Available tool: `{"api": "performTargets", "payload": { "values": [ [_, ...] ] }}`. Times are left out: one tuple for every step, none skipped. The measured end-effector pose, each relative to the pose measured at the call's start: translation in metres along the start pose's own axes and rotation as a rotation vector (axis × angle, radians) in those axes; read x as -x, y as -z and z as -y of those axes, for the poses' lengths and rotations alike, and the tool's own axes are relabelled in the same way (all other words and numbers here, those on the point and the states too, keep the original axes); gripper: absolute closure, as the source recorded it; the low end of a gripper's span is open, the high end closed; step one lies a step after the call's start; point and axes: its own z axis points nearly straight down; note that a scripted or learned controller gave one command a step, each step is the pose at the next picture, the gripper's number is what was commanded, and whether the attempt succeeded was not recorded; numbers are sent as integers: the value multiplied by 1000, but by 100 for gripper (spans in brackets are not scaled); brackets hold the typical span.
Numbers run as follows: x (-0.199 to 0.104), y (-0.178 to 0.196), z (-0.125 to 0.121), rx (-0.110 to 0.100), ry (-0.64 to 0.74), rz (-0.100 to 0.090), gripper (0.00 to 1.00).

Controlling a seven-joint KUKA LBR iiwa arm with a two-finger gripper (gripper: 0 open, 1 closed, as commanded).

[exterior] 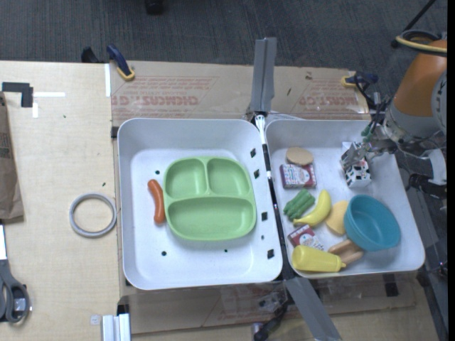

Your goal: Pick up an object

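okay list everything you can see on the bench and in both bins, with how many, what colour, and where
Divided plate: one, light green, middle of left bin.
Toy sausage: one, orange-red, left of the plate.
Bowl: one, blue, front right of right bin.
Banana: one, yellow, middle of right bin.
Bean pods: one bunch, green, beside the banana.
Packet: one, red and white, above the pods.
Round cookie: one, tan, back of right bin.
Yellow block: one, front of right bin.
Tape ring: one, grey, bench left of the bins.
Clamps: two, blue and yellow, back edge.
Claw: one, grey, over the right bin's back right corner.
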Motion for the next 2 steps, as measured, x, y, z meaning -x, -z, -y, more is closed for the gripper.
{"api": "performTargets", "payload": {
  "values": [
    [3, -1, -9, -22, 19, -8, 100],
    [-38, 102, -23, 16, -166, 9, 100]
  ]
}}
